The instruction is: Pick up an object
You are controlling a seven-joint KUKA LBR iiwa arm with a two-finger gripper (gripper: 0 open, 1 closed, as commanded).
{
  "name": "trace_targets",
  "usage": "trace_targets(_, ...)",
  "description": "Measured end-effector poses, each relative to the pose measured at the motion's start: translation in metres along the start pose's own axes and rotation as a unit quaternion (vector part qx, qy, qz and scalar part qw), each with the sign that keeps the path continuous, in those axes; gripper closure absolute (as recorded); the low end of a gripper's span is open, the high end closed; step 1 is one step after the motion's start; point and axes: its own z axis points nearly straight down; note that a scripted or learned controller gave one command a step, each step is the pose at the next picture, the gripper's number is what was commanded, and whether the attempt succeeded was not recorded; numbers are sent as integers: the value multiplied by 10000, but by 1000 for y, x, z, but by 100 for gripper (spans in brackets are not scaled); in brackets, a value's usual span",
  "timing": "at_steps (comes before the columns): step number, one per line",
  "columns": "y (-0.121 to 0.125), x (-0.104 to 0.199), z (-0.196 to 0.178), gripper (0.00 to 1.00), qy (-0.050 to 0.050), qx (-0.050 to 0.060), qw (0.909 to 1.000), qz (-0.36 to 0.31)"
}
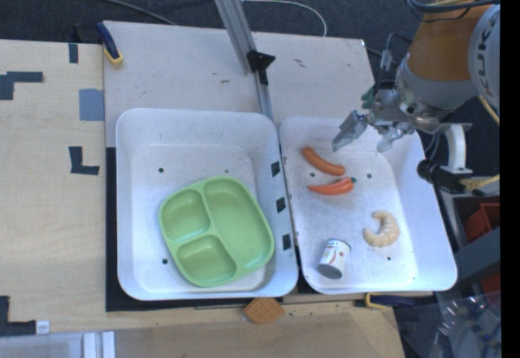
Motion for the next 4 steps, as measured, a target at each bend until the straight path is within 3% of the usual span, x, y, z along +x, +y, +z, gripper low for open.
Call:
trace_targets(1,0,0,0,0,0,-1,10000,2)
trace_targets(3,2,-4,112,0,-3,29,10000,10)
trace_targets(4,7,-4,156,0,-19,-70,10000,4)
